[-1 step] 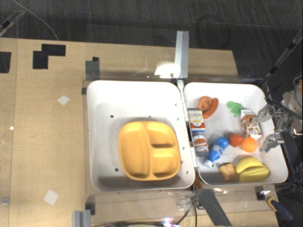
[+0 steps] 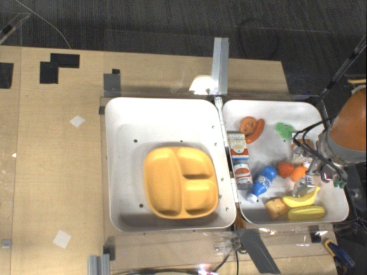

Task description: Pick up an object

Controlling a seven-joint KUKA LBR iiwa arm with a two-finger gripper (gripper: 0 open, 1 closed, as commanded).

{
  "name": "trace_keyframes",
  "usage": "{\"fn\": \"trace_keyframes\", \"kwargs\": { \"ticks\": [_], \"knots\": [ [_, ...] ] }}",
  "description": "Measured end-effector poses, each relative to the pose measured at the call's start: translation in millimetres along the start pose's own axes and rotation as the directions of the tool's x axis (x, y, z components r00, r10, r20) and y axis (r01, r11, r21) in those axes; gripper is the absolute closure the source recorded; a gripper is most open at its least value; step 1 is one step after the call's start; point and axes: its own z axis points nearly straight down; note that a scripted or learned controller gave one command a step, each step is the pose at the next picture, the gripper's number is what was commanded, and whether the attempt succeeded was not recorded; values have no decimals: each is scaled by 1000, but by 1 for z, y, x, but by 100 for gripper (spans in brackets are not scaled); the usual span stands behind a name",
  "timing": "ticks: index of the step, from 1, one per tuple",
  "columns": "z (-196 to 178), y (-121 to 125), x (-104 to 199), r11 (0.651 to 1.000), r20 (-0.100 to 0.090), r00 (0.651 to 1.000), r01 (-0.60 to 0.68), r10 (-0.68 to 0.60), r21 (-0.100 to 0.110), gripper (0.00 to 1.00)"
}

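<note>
Camera view gives me the right bin [image 2: 229, 110] with its clutter, and I'll take the banana [image 2: 302, 198] as my landmark, since the pincer [image 2: 305, 183] hangs right above it, just at its upper edge. I cannot tell whether the pincer is spread or clenched, and I see nothing clearly caught in it. The banana is one, yellow, curved, its long axis running roughly left to right with the right end tipping upward.

Counting outward from the banana: one yellow oblong piece [image 2: 305, 213] lies just below it, long axis also left to right. One brownish lump [image 2: 275, 207] sits just to the banana's left. One orange fruit [image 2: 286, 168] lies above and left of the banana, near the pincer, and a second orange bit [image 2: 299, 173] sits close beside it. One blue bottle [image 2: 262, 181] lies left of the banana, slanted, its white cap end pointing down-left. Two small cartons lie further left along the bin's wall, one [image 2: 242, 173] below the other [image 2: 237, 144], stacked end to end. One orange-red sausage-like piece [image 2: 252, 128] sits well above and left of the banana, and one green item [image 2: 284, 130] lies above it.

Well to the banana's left, the left bin [image 2: 123, 153] holds one yellow divided tray [image 2: 180, 181]. Both bins rest on the wooden table [image 2: 51, 171]. The arm [image 2: 350, 125] comes in above and right of the banana.
</note>
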Motion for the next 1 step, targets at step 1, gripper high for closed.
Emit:
{"fn": "trace_keyframes", "kwargs": {
  "ticks": [1],
  "knots": [
    [0, 47, 3, 954, -3, 954, -300, 300, -1, 0]
  ]
}}
